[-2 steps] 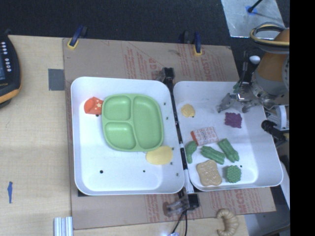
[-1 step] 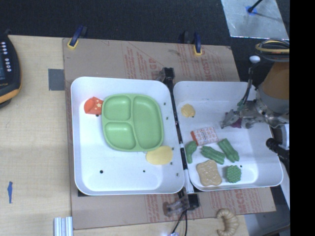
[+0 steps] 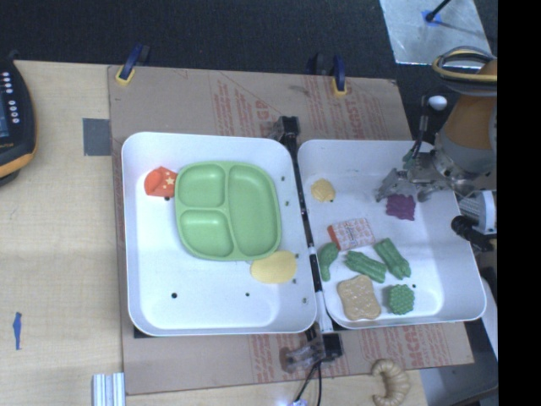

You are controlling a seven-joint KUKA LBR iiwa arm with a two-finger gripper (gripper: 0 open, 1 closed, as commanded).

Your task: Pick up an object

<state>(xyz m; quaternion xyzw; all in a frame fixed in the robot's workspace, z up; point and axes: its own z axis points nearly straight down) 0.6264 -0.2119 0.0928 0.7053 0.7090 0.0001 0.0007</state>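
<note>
Two white bins sit side by side on the worktop (image 3: 68,252); the right bin (image 3: 461,307) holds most of the small toys, and the gripper (image 3: 409,184) hovers in its upper right part, just above a purple object (image 3: 401,207). Whether that piece is between the fingers I cannot tell, nor whether the gripper is open or closed. The purple object lies apart from the wrapped red-and-white packet (image 3: 350,231) and the green pods (image 3: 378,261) lower in the frame, so a straight descent centred on it looks cleanest. Closing squarely before lifting should, I judge, avoid knocking it toward the bin wall.
</note>
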